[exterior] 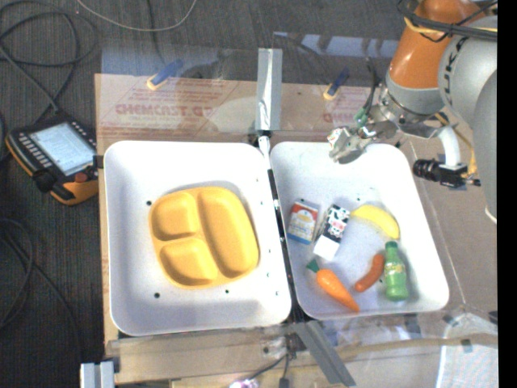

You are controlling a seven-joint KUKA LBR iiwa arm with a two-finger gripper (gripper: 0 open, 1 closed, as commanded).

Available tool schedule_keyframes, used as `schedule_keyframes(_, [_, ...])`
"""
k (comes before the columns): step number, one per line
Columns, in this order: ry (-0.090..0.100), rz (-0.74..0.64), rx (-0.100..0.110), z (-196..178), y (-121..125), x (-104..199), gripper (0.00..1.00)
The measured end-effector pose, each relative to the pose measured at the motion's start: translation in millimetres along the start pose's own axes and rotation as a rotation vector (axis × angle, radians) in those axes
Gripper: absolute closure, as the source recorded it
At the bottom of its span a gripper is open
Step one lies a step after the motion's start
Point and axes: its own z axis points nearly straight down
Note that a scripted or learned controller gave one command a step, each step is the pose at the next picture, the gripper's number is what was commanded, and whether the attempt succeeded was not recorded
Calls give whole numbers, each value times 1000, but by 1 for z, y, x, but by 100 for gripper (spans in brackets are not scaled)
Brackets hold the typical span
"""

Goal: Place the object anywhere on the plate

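The yellow plate (pixel 206 234) sat in the left bin (pixel 129 168); the toys, like the carrot (pixel 334 288), lay in the right bin (pixel 420 217); the gripper (pixel 349 144) hung above, holding nothing; picking came next, I think.

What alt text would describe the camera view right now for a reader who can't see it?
The gripper hovers at the right bin's far edge, above a carrot, green bottle, banana and small cartons. A yellow divided plate sits in the left bin.
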Motion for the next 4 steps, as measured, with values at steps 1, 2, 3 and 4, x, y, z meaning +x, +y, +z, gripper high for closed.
schedule_keyframes(1, [4, 213, 0, -25, -47, 75, 100])
schedule_keyframes(2, [2, 220, 0, 19, -20, 159, 100])
schedule_keyframes(3, [3, -100, 1, 20, -51, 251, 100])
schedule_keyframes(4, [3, -99, 1, 20, -51, 251, 0])
